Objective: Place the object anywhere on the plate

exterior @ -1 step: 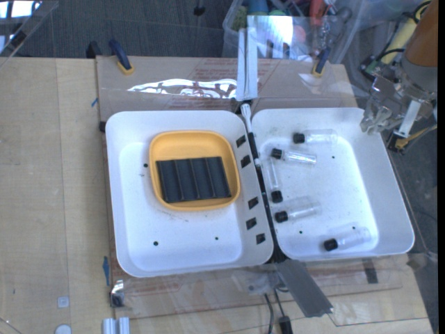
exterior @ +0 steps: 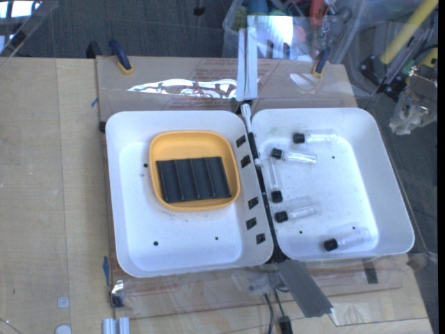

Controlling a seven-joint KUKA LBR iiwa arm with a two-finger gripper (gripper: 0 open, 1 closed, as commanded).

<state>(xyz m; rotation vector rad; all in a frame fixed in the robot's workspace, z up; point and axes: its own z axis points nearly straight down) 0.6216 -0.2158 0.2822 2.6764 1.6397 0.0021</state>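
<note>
A yellow plate (exterior: 161, 147) lies in the left white bin (exterior: 132, 242). A dark grey ribbed rack (exterior: 192, 179) rests flat on it and covers most of its floor. Several clear vials with black caps lie scattered in the right white bin (exterior: 389, 207), among them one at the back (exterior: 314, 138), one in the middle (exterior: 299, 211) and one at the front (exterior: 348, 239). My gripper (exterior: 409, 113) hangs outside the right bin, past its far right corner, well away from the plate and the vials.
Small black tabs (exterior: 249, 186) line the ridge where the two bins meet. A clear box of colourful clutter (exterior: 306, 12) stands behind the bins. Bare wooden bench (exterior: 49, 186) stretches to the left.
</note>
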